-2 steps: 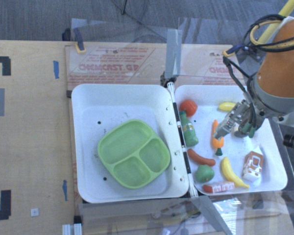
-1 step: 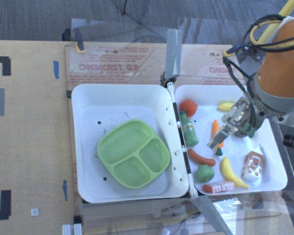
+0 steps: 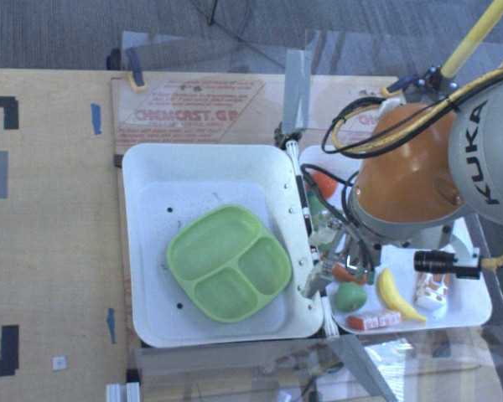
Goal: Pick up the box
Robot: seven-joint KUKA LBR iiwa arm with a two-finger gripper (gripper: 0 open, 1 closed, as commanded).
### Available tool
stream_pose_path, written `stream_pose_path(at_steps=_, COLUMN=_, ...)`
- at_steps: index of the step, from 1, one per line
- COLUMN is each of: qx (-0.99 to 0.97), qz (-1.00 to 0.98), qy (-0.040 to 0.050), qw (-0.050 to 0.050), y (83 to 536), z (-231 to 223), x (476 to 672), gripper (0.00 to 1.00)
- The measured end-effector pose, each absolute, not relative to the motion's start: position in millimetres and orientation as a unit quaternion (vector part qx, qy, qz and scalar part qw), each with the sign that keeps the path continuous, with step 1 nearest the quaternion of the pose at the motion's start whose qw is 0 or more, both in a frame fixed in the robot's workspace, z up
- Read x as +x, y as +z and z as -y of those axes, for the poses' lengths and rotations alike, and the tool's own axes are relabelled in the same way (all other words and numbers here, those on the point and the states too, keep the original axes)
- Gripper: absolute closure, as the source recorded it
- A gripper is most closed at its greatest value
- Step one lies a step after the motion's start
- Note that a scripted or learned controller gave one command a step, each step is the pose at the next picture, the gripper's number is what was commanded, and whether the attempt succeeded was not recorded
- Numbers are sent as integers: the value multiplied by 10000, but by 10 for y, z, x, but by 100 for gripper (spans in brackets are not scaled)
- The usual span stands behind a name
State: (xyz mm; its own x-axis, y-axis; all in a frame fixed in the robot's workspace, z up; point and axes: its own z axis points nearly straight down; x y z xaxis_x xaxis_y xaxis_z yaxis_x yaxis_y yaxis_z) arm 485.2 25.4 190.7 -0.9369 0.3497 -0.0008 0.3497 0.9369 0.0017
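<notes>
A small red and white box [image 3: 367, 321] lies flat at the front edge of the right bin [image 3: 478, 308]. A second white and orange carton [image 3: 431, 292] lies further right, next to a yellow banana [image 3: 394, 295]. My gripper [image 3: 335, 262] hangs low over the left part of the right bin, just above a green round fruit [image 3: 350, 296] and a little behind and left of the red box. A small red-orange piece [image 3: 353, 271] shows right at the gripper, but I cannot make out what it is or whether it is held. The orange-banded wrist hides much of the bin.
The left bin [image 3: 151, 182] holds a green divided plate [image 3: 229, 263]. An orange carrot-like item [image 3: 321, 180] lies at the back left of the right bin. The wall between the two bins [image 3: 298, 216] runs close to the gripper's left side. Cables loop above the wrist.
</notes>
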Motion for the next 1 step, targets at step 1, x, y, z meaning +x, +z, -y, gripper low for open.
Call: stream_pose_path(at_steps=1, qx=1779, qz=-9841, qy=7, qw=6, y=1907, z=-251, x=4852, gripper=0)
